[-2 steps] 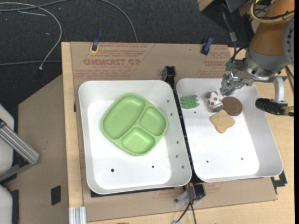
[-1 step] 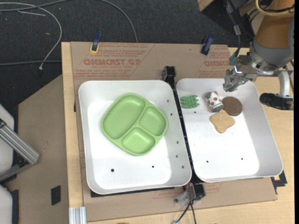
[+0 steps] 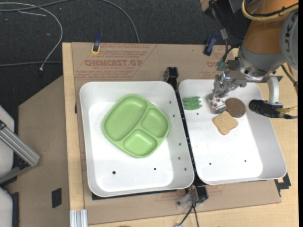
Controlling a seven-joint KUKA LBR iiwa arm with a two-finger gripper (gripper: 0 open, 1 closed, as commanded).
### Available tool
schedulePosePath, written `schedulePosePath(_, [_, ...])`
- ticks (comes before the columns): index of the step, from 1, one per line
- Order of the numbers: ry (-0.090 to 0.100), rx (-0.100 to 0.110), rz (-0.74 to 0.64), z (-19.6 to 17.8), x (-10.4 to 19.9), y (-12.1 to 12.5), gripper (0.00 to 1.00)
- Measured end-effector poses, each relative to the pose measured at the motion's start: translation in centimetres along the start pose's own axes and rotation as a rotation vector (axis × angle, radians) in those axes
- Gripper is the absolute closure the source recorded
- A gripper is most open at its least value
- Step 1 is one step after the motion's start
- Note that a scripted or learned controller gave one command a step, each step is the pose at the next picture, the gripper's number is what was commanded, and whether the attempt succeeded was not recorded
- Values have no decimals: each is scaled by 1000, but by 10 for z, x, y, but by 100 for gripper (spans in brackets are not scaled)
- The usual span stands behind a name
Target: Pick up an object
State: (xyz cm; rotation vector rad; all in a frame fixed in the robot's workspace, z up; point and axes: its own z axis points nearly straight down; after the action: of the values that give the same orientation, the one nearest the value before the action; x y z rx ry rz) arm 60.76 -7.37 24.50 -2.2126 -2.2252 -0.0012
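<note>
One fixed camera looks down at a slant, seemingly from moderate height, on both bins [image 3: 90, 126].

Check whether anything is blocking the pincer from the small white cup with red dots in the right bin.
Nothing visible does. The pincer hangs directly over the small cup in the right bin. The brown cookie sits close beside the cup on the right, the toast piece just below it, and the green item to the left.

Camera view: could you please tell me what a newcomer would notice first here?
The green divided plate lies alone in the left bin. At the right bin's far end, the gripper reaches down among small items: a green piece, a brown disc and a tan toast-shaped piece.
</note>
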Motion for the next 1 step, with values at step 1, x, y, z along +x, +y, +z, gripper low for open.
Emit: schedulePosePath(1, [0,3,1,11,44,-30,100])
